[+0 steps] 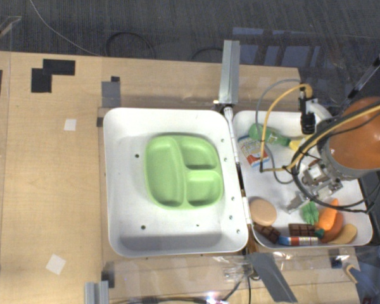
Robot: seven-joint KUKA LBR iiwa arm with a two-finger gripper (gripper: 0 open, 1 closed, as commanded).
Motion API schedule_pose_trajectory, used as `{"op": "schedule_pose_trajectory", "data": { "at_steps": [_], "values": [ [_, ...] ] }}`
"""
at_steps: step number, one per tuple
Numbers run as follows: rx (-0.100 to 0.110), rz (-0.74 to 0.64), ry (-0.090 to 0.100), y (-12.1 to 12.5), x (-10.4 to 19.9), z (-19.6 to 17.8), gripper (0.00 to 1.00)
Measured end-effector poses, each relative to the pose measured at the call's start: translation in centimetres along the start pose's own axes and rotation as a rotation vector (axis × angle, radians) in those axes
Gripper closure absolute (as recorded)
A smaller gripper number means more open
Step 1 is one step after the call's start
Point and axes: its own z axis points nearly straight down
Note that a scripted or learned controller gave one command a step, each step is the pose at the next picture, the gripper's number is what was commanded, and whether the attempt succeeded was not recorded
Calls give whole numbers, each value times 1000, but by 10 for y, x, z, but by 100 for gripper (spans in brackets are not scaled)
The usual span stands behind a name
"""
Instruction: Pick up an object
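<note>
Just two white bins, one green tray.

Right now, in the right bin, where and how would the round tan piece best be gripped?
Judging by its pose, grip the round tan piece across its width from straight above. It lies flat near the right bin's left wall, so come down with fingers set along that wall.

A pale wooden bench fills the left and middle of the frame, with black patches at upper left. Dark grey carpet runs along the top, crossed by a thin cable.
</note>
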Motion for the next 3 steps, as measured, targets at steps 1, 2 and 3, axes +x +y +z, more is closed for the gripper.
{"op": "schedule_pose_trajectory", "data": {
  "at_steps": [1, 2, 3],
  "values": [
    [-1, 49, -2, -46, -57, 0, 0],
    [-4, -33, -6, -75, -12, 3, 0],
    [0, 201, 1, 12, -32, -1, 0]
  ]
}}
